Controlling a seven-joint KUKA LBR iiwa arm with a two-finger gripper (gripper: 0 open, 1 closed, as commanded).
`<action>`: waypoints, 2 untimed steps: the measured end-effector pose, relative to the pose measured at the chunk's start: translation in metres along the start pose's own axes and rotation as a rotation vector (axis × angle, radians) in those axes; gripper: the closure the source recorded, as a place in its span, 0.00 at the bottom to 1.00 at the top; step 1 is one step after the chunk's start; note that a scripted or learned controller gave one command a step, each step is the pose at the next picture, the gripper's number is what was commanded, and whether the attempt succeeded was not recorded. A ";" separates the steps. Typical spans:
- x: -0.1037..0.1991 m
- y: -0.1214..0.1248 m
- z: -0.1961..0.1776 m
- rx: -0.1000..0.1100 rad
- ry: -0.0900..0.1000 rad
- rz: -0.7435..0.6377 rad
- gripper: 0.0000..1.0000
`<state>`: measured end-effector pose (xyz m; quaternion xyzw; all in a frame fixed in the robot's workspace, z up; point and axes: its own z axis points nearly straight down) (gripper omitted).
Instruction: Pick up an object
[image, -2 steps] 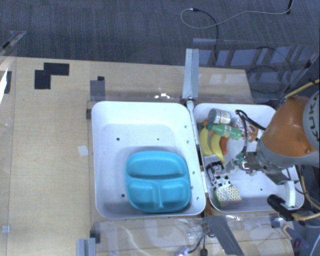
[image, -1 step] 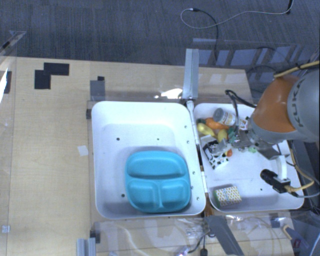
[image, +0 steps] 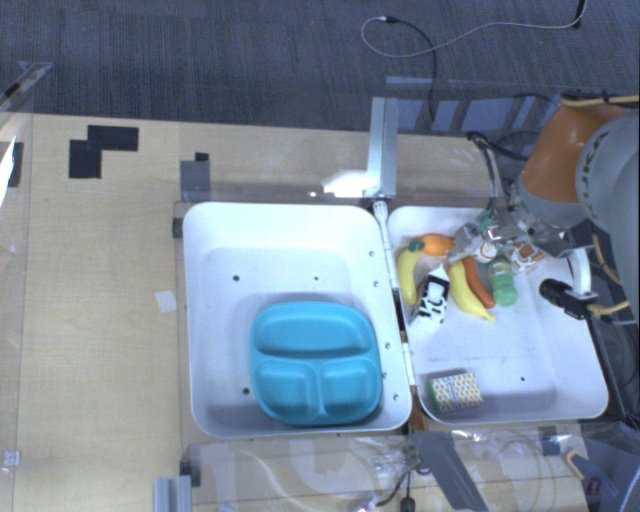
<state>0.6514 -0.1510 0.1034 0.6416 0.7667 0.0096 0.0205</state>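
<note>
The right bin (image: 540, 360) holds a cluster of toys near its far edge. They are a yellow banana (image: 407, 272), an orange fruit (image: 436, 243), a black and white box (image: 432, 297), a second banana (image: 470, 297), a red-orange sausage shape (image: 481, 285) and a green bottle (image: 504, 290). My gripper (image: 500, 246) hangs low over the right side of this cluster, right above the green bottle and the sausage shape. Its metal head hides the tops of those items.
A blue divided plate (image: 316, 362) lies in the left bin (image: 215, 300), toward the front. A speckled sponge block (image: 455, 390) sits at the front left of the right bin. The arm's orange band (image: 558, 150) and grey wrist crowd the far right corner.
</note>
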 end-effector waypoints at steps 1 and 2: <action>0.002 -0.003 -0.005 0.015 0.007 -0.003 1.00; 0.070 0.010 -0.084 0.033 0.020 -0.152 1.00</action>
